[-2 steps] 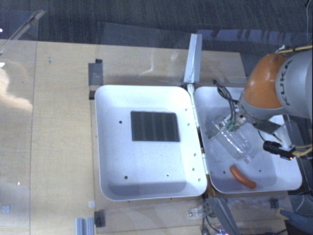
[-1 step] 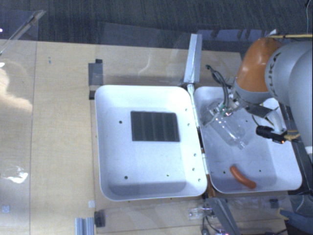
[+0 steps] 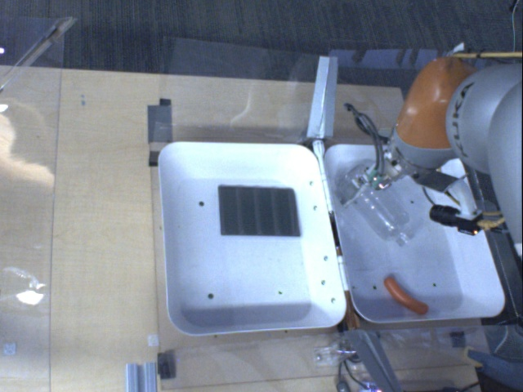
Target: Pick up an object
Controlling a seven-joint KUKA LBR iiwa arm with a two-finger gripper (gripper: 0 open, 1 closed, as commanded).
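An orange-red sausage-shaped object (image 3: 406, 295) lies near the front edge of the right bin (image 3: 474, 300). A dark grey ribbed rectangular pad (image 3: 257, 211) lies flat in the middle of the left bin (image 3: 188, 284). My gripper (image 3: 369, 191) hangs from the orange-banded wrist over the back left part of the right bin, well behind the orange object. It looks pale and blurred. A clear, glassy shape (image 3: 391, 219) sits just below it, and I cannot tell whether this is a separate object or part of the gripper.
The grey arm (image 3: 482, 121) comes in from the upper right above the right bin. A metal divider (image 3: 321, 104) rises behind the seam between the bins. Black cables (image 3: 453, 215) trail by the wrist. Wooden bench surrounds the bins.
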